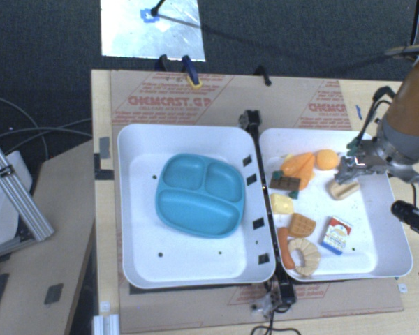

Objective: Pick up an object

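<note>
My gripper (350, 169) hangs over the upper right part of the right bin (391, 253), reaching in from the right. Just below it lies a tan wedge-shaped piece (343, 189), close to or touching the gripper's tip. Other toy foods in this bin are an orange round piece (326, 159), an orange carrot-like piece (298, 166), a dark brown block (285, 183), a yellow cube (282, 204), a waffle (302, 225), a hot dog (285, 246), a ring-shaped pastry (306, 255) and a small red, white and blue box (336, 234).
The left bin (136, 257) holds a blue divided plate (200, 194). Black clips line the divider between the bins (260, 194). The arm's orange-banded body (412, 110) looms over the right bin's far right side.
</note>
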